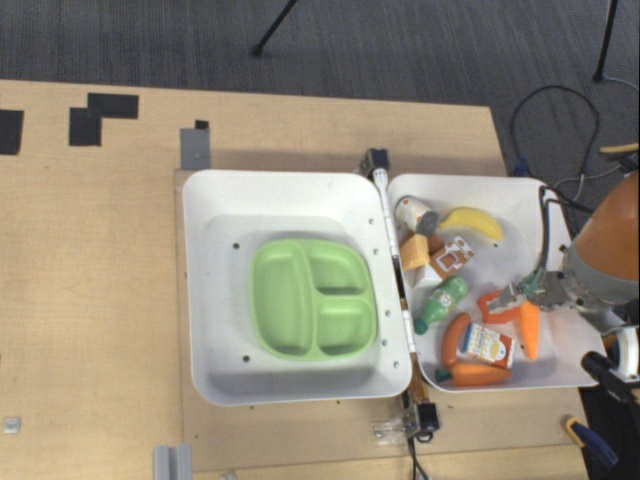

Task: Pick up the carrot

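Camera view. The wooden surface (pixel 100 298) carries two shallow white bins side by side. The left bin (pixel 215 218) holds a green divided plate (pixel 312 298), lying flat near its middle, three compartments visible.

The right bin (pixel 520 193) holds the clutter. Toward its far edge lies a banana (pixel 472 223). Near the far-left corner sits a small grey-and-white item (pixel 415 211), too blurred to identify. Below it, against the left wall, a tan block (pixel 414 252); just beside that, a small red-and-white carton (pixel 453 256). A green bottle (pixel 440 303) lies tilted near the middle of the left wall. At the near edge, a red-orange item (pixel 455 340) and another orange piece (pixel 480 374) lie touching a printed carton (pixel 487 346).

The carrot (pixel 529 330) is in the right half of the right bin, toward the near edge, lying lengthwise just beside the printed carton.

The arm (pixel 610 243) enters over the bin's right edge. The end effector (pixel 522 298) is at the carrot's upper end, next to a red piece (pixel 495 304). Its fingers blend into the clutter; cannot tell whether it is open, closed, or gripping anything.
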You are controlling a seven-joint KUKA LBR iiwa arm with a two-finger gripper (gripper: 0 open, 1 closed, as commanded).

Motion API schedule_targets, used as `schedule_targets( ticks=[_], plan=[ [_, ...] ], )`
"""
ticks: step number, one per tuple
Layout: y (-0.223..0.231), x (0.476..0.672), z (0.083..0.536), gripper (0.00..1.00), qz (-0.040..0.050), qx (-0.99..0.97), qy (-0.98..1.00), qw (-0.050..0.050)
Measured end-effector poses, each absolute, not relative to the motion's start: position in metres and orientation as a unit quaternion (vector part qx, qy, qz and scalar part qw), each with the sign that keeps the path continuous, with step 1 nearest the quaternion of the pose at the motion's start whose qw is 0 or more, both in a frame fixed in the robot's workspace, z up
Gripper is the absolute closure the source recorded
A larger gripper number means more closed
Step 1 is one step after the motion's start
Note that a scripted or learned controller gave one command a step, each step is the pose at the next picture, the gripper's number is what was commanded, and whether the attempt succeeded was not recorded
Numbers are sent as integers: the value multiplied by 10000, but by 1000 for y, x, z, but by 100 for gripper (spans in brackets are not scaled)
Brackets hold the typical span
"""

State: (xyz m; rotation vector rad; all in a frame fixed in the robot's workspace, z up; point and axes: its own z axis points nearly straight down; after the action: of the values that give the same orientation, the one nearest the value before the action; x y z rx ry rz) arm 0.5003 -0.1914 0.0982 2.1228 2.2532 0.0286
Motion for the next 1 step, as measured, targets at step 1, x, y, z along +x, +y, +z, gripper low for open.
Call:
schedule_targets(
  ticks=[1],
  plan=[
    [-192, 501, 109, 100, 90, 6843, 7287, 252]
  ],
)
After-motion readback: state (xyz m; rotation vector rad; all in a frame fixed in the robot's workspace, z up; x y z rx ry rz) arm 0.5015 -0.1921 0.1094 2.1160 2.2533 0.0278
